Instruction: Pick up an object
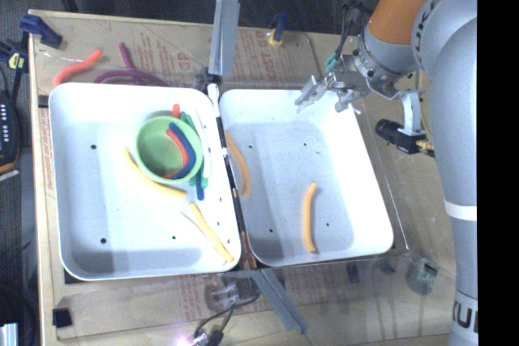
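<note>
My gripper (327, 95) hangs over the far edge of the right bin (357, 174), its two metal fingers spread open with nothing between them. In the right bin an orange curved stick (309, 216) lies towards the near right, and another orange stick (238, 164) rests along the left wall. The left bin (89, 207) holds a green bowl (166, 150) with red and blue curved pieces inside it. Yellow sticks (207, 231) and a green-and-blue piece (199, 174) lie beside the bowl.
A metal divider bar (222, 36) rises from between the bins at the back. Red and purple tools (97, 67) lie on the bench behind the left bin. A black fitting (399, 134) on the arm sits off the right bin's right rim.
</note>
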